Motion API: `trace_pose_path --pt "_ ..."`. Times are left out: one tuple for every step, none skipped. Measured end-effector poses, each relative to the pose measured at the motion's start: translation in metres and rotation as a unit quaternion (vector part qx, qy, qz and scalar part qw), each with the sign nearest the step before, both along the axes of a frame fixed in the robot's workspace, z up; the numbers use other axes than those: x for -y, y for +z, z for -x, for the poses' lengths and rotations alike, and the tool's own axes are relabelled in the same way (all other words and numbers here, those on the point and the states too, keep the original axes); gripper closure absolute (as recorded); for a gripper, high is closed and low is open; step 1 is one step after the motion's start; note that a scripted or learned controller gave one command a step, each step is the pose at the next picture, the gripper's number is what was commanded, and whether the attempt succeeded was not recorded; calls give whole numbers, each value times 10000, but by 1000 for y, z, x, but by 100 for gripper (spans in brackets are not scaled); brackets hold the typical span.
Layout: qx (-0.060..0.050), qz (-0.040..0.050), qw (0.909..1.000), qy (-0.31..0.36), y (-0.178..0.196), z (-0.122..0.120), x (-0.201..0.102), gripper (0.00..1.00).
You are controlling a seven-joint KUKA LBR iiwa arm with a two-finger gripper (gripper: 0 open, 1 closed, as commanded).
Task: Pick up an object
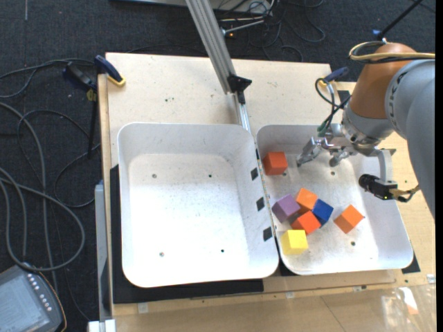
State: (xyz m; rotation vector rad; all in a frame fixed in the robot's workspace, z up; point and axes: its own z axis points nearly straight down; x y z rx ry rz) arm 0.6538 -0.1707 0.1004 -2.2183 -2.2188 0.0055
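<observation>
Bench (180, 81) of pale board bearing two shallow white bins side by side, seen from above at a slant. Nearest the viewer, in the right bin (387, 251), a yellow cube (295, 241) lies close to the bin's near-left corner. Just beyond it sits a tight cluster: a red-orange cube (306, 222) touching a blue cube (322, 211), with a purple cube (285, 207) on the cluster's left and an orange cube (306, 199) at its far side. A separate orange cube (349, 218) lies apart from the cluster, toward the bin's right wall. Farther back, a darker orange cube (276, 162) stands alone near the bin's far-left corner, beside the divide between the bins. The left bin (138, 144) occupies the bench's left half. The gripper (322, 153) hangs over the far part of the right bin, to the right of the darker orange cube and apart from it; its fingers (304, 157) are spread, with nothing between them. The grey arm (415, 109) with its orange band (377, 81) enters over the bench's right edge. A slanted metal pole (211, 37) crosses the bench's far edge.
</observation>
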Motion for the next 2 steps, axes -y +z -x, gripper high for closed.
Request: trace_pose_path --pt "44 11 10000 6 15 -3 0 100" --pt "57 13 10000 -11 63 4 5 100"
